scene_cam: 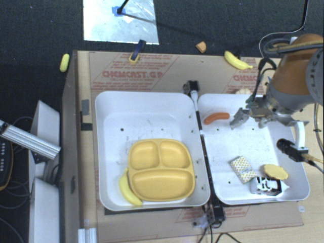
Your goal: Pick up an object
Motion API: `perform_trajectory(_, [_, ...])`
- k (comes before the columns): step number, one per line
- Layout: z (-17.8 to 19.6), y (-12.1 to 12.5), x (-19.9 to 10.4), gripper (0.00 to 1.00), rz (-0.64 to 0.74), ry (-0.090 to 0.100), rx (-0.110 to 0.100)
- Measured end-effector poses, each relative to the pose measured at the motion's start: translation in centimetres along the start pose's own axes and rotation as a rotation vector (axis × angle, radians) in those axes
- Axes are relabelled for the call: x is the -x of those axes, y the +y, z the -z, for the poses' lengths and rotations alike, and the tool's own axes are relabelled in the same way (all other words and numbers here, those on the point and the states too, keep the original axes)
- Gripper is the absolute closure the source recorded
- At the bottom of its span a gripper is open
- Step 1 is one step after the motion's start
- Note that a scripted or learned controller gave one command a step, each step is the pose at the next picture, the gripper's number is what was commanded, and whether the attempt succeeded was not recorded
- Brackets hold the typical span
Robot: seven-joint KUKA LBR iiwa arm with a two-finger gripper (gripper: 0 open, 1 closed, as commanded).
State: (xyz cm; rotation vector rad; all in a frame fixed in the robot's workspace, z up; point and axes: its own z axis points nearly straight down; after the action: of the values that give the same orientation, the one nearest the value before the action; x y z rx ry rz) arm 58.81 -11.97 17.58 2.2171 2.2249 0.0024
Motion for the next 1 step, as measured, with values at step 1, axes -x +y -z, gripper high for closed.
perform_trajectory(1, [-0.86,-7.32,2.42,0.0,-0.003,-0.001,-0.001])
